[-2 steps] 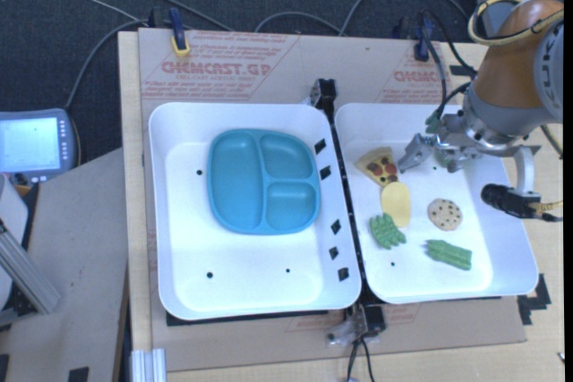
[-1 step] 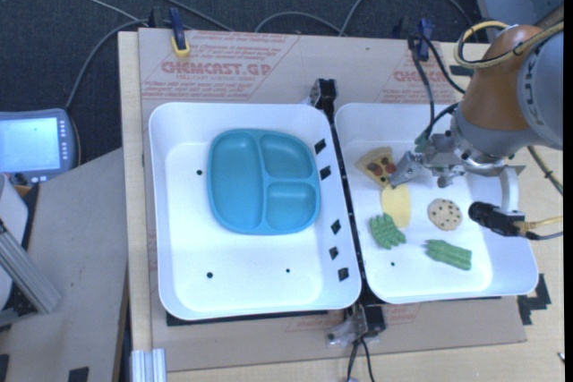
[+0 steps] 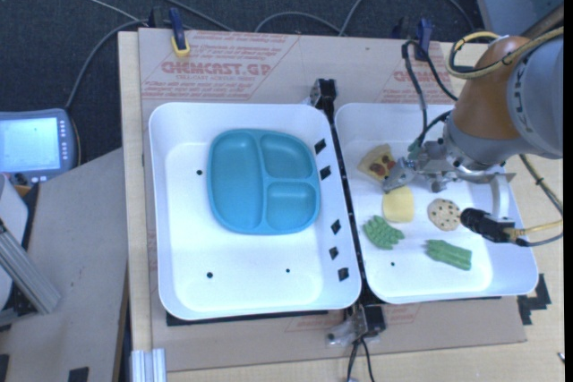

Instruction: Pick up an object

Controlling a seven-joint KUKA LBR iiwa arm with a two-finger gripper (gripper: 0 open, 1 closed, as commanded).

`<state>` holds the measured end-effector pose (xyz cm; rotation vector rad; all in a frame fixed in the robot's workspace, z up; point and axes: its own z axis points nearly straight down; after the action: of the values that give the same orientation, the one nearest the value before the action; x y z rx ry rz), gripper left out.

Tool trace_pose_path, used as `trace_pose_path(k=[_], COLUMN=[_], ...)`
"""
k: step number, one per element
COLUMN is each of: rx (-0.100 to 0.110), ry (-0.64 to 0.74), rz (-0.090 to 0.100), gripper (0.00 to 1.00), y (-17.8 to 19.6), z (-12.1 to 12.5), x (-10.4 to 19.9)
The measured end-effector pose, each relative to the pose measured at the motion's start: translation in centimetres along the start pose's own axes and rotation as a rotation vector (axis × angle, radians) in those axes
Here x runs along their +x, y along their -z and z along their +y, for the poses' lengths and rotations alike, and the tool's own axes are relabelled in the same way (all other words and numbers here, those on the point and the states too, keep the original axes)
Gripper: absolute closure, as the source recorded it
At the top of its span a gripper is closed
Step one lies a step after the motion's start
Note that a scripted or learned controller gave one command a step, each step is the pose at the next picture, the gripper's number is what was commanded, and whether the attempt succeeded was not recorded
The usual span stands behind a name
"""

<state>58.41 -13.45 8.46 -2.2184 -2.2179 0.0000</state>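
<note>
The right bin [image 3: 501, 282] holds a pizza-slice toy [image 3: 378, 163], a pale yellow lump [image 3: 399, 206], a round cookie [image 3: 442, 214], a leafy green piece [image 3: 383, 233] and a green bean pod [image 3: 449, 254]. My gripper [image 3: 414, 175] hangs low over the bin's middle, between the pizza slice and the yellow lump, just above the lump's top edge. The wrist body covers much of the fingers. Nothing shows between them.
The left bin [image 3: 179, 273] holds a blue divided plate [image 3: 264, 181]. A black divider with clips [image 3: 333, 192] runs between the bins. Cables loop behind the bench, and a small screen [image 3: 34, 141] stands at the far left.
</note>
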Motion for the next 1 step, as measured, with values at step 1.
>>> trace_pose_path(k=[1], rx=[-0.002], ry=[0.000], rz=[-0.001], gripper=[1.00], y=[1.19], z=[0.07], x=[-0.02])
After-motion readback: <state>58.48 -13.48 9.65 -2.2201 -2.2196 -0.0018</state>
